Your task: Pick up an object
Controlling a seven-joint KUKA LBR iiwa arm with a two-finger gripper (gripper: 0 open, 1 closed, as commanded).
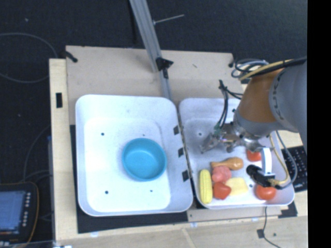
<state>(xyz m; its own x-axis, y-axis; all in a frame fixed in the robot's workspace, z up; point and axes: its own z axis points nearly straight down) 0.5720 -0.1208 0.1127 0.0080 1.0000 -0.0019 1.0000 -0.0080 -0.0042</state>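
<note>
I see a blue bowl point(144, 159) in the left bin point(93, 112). My gripper point(220, 140) hangs over the right bin point(194, 112), above toy food point(222, 182) at lower right.

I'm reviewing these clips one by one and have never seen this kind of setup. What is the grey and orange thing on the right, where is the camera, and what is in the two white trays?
The grey and orange thing is a robot arm, moved by a program. At its tip sits a two-finger gripper, now low over the right bin. Nothing can be seen between its fingers.

The single camera is fixed above the bench and looks down at a slant; the arm comes in from the picture's right.

The left bin holds a blue bowl. The right bin holds a heap of toy food at its near end: a yellow corn cob, a drumstick-like piece, a pink piece, a pale yellow piece and red tomato-like pieces.
</note>
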